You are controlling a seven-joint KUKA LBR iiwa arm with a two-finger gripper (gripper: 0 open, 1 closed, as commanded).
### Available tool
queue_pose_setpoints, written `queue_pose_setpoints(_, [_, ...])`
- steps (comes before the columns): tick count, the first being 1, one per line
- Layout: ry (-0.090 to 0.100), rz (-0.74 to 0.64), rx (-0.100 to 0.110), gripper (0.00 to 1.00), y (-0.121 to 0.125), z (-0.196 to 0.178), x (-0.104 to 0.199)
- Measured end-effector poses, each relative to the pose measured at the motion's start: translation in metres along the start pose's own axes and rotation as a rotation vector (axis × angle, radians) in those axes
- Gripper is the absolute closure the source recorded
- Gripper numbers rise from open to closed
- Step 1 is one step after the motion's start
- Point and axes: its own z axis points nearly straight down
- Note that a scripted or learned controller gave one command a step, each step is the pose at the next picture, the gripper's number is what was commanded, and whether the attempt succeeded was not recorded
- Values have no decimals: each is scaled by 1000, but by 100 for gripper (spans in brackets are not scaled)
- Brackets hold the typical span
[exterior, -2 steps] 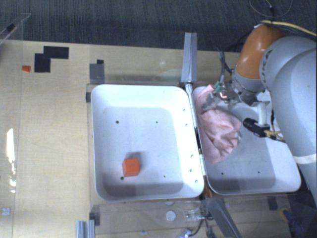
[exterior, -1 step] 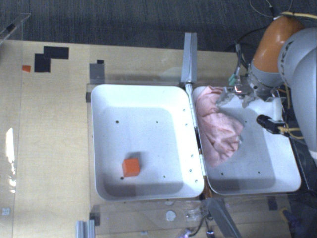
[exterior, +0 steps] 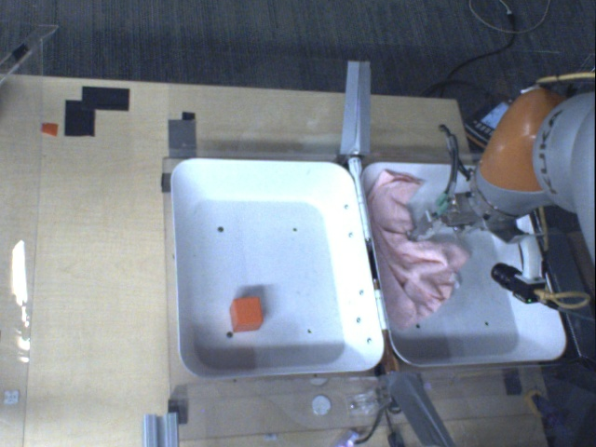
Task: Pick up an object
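2 white bins sit side by side on the bench (exterior: pixel 93 296). the left bin (exterior: pixel 279 180) holds 1 small orange block (exterior: pixel 247 314), which lies near its front-left corner, apart from the walls. the right bin (exterior: pixel 494 333) holds a crumpled pink cloth (exterior: pixel 410 259), heaped along its left wall from the back corner to about the middle of the floor. the arm (exterior: pixel 563 161) reaches in from the right with its orange band (exterior: pixel 517 147) over the bin's back-right corner. the gripper (exterior: pixel 438 220) is low over the cloth's right edge, in the back half of the bin. whether it is open or closed cannot be told, nor whether it has hold of any cloth. black marks (exterior: pixel 93 110) and 1 small orange patch (exterior: pixel 49 129) sit on the bench at far left.
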Motion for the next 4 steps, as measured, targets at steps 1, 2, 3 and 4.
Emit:
queue_pose_setpoints(1, [-1, -40, -2, 0, -76, -2, 9])
queue_pose_setpoints(2, [-1, -87, -1, 0, -4, 0, -9])
queue_pose_setpoints(3, [1, 18, 8, 0, 7, -8, 47])
queue_pose_setpoints(4, [-2, -113, -4, 0, -58, -2, 30])
